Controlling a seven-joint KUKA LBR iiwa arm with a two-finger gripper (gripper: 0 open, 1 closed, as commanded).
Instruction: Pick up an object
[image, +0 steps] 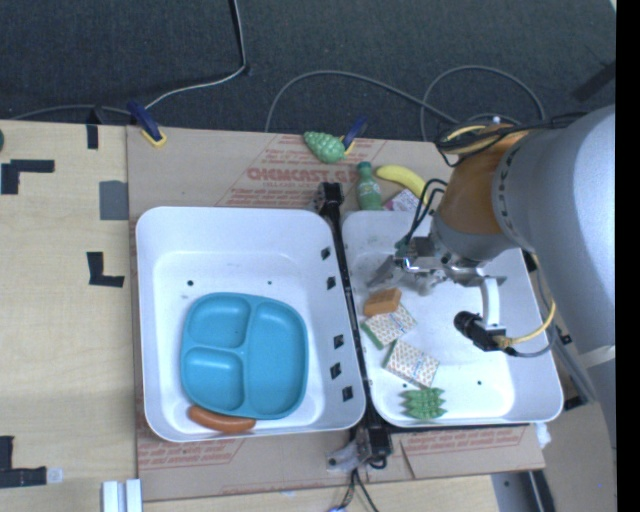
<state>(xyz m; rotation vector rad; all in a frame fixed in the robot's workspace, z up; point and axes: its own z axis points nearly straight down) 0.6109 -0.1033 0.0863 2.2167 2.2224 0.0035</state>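
I read "CHEMCAST" on the cardboard sheet. The orange block lies just below-left of my pincer; its opening I cannot tell.

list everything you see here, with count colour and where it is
bins: 2, white, side by side on the bench
divided plate: 1, blue, left bin
sausage: 1, orange, left bin, by the plate's front edge
block: 1, orange-brown, right bin
patterned packets: 2, white with print, right bin
spiky toy: 1, green, right bin front
banana: 1, yellow, behind right bin
bottle: 1, green, behind bins
arm: 1, grey with orange band, over right bin
tool: 1, above the block
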